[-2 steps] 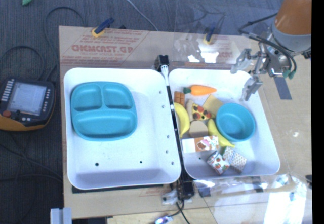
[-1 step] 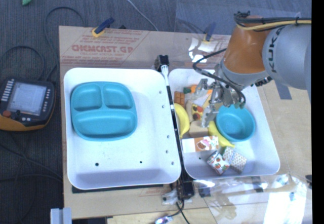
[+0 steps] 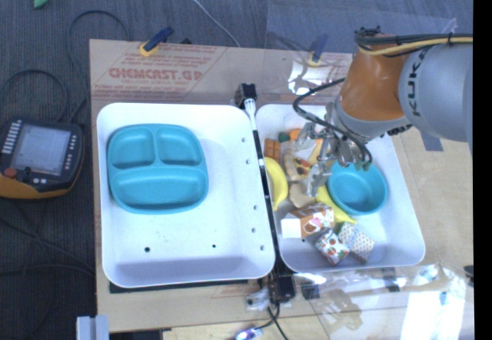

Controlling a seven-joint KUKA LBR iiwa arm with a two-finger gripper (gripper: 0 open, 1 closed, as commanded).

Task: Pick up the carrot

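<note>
Two shallow white bins are seen side by side on the bench, the left bin [image 3: 115, 254] at nine o'clock of the right bin [image 3: 403, 242]. A blue divided plate [image 3: 157, 167] is lain in the upper half of the left bin, toward its ten o'clock corner. The arm [image 3: 400, 85] is brought in from three o'clock, and the gripper [image 3: 327, 160] is lowered over the middle of the right bin, just at nine o'clock of a blue bowl [image 3: 358, 188]. Whether the jaws are released or clenched cannot be told, since they are blurred against the clutter beneath them.

The carrot [image 3: 304, 165] is seen as a small orange piece lying in the right bin, just at nine o'clock of the gripper; whether it is touched cannot be told. A yellow banana [image 3: 277, 181] is lain along the bin's left wall, at eight o'clock of the carrot. A small brown block [image 3: 273, 149] is found at twelve o'clock of the banana. At six o'clock of the gripper, near the bin's lower edge, a patterned box [image 3: 332, 246] and a white cube [image 3: 291, 228] are grouped close together. A handheld control pendant [image 3: 38, 155] is rested on the floor at nine o'clock of the bench.
</note>
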